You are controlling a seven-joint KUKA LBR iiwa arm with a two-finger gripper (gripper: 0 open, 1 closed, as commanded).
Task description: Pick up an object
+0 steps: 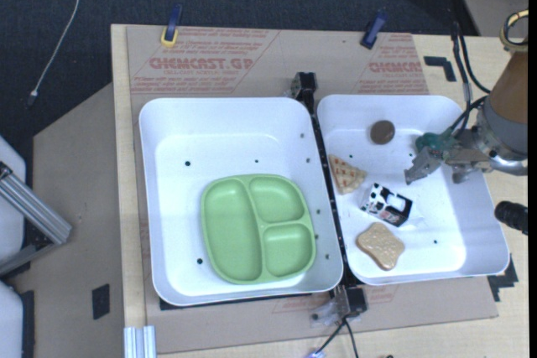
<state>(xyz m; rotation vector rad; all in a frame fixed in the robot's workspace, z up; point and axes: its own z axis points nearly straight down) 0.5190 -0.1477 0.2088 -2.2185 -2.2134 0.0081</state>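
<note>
White plastic forms both bins: the left bin (159, 180) holds a green three-compartment plate (256, 227), and the right bin (478, 251) holds a brown round disc (383, 132), a tan waffle-patterned wedge (346, 173), a black-and-white block (387, 204) and a toast-shaped piece (380, 246). From the right, the gripper (430, 160) hangs over the right bin's upper right part, apart from all four objects. Whether its claw is spread or closed cannot be told, and nothing is visibly held.

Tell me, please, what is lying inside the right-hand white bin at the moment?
The right bin holds a brown disc, a waffle-like piece, a black-and-white object and a toast-shaped piece. The claw covers some floor.
</note>
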